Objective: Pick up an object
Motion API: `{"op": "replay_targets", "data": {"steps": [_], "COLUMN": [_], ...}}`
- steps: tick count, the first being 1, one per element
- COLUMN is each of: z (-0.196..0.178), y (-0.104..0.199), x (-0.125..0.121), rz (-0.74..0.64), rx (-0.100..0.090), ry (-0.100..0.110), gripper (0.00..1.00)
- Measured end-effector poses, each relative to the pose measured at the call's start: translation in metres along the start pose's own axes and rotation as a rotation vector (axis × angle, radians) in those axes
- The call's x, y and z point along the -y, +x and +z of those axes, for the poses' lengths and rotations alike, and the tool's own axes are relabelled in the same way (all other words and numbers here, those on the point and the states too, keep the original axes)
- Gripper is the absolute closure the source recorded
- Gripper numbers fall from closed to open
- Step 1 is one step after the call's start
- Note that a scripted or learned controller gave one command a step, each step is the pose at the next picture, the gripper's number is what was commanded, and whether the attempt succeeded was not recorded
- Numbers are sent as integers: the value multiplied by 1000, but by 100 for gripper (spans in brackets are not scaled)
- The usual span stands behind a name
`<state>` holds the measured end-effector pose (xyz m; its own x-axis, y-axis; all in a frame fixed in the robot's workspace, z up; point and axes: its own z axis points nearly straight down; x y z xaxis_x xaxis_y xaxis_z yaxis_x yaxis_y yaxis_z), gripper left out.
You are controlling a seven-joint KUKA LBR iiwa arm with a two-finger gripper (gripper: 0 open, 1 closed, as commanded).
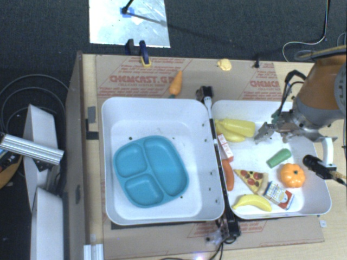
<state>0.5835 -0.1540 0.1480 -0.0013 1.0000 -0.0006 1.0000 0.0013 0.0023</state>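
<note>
arm: grey body | orange band above wrist | black cable loop | claw: grey metal

right bin: crowded, toys near each other | bare floor mid-bin | left bin: blue tray central, margins free

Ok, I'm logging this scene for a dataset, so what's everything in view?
Bins: two, white, side by side on bench.
Tray: one, blue, in left bin.
Yellow pepper: one, right bin, top left.
Green block: one, right bin, middle.
Pumpkin: one, orange, right bin.
Pizza slice: one, right bin.
Banana: one, yellow, right bin front.
Carrot: one, orange, behind left bin.
Arm: one, grey and orange, over right bin.
</note>
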Motion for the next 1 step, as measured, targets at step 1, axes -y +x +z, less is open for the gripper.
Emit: {"op": "replay_targets", "data": {"steps": [1], "z": [63], "y": [-36], "x": [29], "rz": [3], "rx": [3], "ry": [-4], "gripper": [0]}}
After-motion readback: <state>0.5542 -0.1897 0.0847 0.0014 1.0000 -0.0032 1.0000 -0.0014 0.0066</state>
